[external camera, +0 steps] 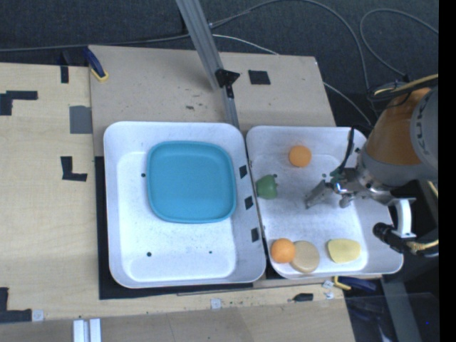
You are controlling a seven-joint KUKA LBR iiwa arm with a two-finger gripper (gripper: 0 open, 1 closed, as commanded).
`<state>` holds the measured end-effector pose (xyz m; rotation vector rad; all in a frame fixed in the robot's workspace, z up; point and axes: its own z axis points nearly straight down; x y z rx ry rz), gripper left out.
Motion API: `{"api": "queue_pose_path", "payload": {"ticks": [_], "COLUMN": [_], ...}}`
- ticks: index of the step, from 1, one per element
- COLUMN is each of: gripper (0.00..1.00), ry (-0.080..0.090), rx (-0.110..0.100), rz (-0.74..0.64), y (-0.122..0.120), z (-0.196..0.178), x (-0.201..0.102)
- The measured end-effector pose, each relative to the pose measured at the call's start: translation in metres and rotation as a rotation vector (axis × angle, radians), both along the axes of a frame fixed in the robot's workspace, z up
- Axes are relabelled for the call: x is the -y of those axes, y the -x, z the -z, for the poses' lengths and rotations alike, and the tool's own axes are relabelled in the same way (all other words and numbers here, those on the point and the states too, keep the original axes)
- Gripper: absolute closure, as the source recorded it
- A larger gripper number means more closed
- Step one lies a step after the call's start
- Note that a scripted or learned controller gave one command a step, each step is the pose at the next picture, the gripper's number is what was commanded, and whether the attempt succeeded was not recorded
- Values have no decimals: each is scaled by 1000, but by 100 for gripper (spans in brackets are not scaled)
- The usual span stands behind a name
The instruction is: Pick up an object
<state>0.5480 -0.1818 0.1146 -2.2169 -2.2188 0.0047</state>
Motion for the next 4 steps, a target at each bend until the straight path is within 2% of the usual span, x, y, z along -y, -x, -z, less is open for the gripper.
{"api": "queue_pose_path", "payload": {"ticks": [1,2,3,4], "gripper": [0,100,100,100], "ry": [2,4,3,2], "rx": [7,9,10,9], "rz": [0,0,0,0], "y": [0,-1,-5,-3], "z": [25,14,-49,-93], "x": [0,1,1,3]}}
